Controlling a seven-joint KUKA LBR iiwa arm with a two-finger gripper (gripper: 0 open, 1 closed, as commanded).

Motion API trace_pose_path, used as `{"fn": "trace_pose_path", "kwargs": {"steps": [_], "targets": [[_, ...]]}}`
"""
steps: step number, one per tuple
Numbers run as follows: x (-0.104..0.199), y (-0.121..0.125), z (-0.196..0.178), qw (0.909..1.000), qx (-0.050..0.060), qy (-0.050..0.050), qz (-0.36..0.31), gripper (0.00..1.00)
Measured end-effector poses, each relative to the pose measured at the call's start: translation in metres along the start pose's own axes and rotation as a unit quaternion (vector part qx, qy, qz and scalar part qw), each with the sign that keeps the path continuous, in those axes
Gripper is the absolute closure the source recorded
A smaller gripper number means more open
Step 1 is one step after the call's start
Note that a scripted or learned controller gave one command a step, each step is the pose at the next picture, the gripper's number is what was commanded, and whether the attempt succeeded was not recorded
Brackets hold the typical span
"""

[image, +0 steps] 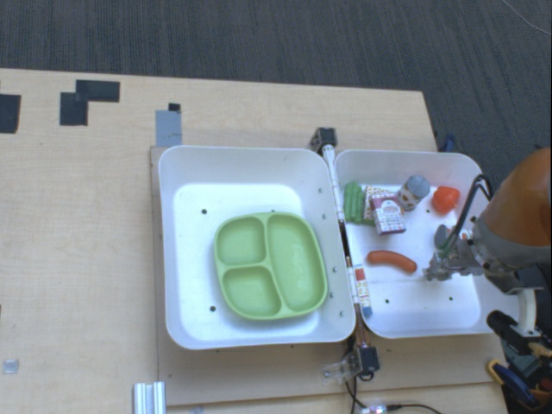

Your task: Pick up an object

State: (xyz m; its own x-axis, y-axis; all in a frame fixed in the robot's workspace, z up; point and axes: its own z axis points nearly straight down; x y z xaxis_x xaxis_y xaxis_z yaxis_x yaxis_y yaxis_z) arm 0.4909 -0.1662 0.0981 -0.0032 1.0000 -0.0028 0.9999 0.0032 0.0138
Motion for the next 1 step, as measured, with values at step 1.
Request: {"fn": "trace_pose_path", "kwargs": {"steps": [1], "targets": [[0.0, -0.0001, 0.0001, 1.0, 0.0, 0.0, 0.0, 0.0]]}}
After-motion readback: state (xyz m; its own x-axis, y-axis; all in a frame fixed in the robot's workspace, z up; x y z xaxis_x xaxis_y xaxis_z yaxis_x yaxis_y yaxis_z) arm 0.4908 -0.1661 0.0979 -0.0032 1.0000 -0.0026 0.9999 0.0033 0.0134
